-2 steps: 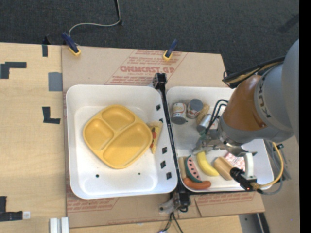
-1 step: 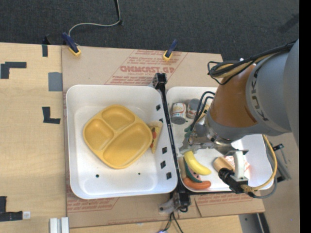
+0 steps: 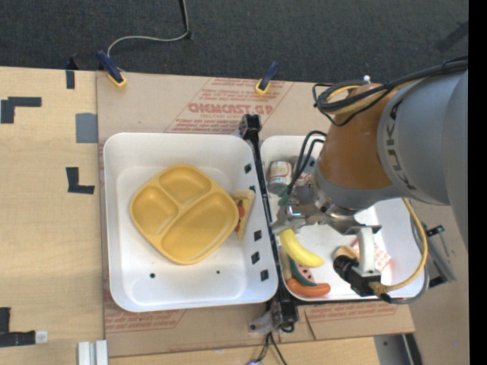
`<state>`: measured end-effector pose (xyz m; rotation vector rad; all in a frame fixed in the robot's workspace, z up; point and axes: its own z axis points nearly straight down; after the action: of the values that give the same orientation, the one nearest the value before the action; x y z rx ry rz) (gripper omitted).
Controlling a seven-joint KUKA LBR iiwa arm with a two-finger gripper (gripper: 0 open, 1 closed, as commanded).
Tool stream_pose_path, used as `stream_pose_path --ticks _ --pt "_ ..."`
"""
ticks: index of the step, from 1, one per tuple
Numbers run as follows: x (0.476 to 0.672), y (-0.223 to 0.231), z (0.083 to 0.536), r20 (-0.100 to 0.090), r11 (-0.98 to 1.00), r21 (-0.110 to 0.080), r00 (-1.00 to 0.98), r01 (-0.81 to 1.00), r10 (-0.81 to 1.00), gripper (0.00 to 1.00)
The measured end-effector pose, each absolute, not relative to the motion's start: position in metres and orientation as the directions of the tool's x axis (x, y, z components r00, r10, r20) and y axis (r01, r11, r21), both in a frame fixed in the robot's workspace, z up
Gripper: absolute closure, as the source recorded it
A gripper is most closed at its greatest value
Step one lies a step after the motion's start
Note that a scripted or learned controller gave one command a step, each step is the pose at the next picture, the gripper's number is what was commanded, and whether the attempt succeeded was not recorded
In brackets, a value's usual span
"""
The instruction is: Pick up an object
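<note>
Camera view: we saw the pincer [image 3: 293, 207] low in the right bin [image 3: 396, 226]; its state we could not tell. Just below it lay a banana [image 3: 300, 250], and far left the yellow tray [image 3: 184, 213].

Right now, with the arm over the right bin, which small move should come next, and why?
Probably a short descent toward the yellow toy banana. The claw hangs just above its upper end in the right white bin, and nothing shows between it and the banana. The orange carrot-like toy lies further on, so the banana seems the nearest target.
</note>
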<state>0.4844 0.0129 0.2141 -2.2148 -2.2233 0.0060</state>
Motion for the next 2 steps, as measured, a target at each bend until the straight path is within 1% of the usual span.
stream_pose_path --ticks 1,2 --pt "0.4844 0.0042 0.2266 -0.001 0.003 -0.005 -0.003 1.0 1.0 1.0" --pt "0.4845 0.0017 0.2296 0.0 0.004 -0.005 -0.004 1.0 1.0 1.0"
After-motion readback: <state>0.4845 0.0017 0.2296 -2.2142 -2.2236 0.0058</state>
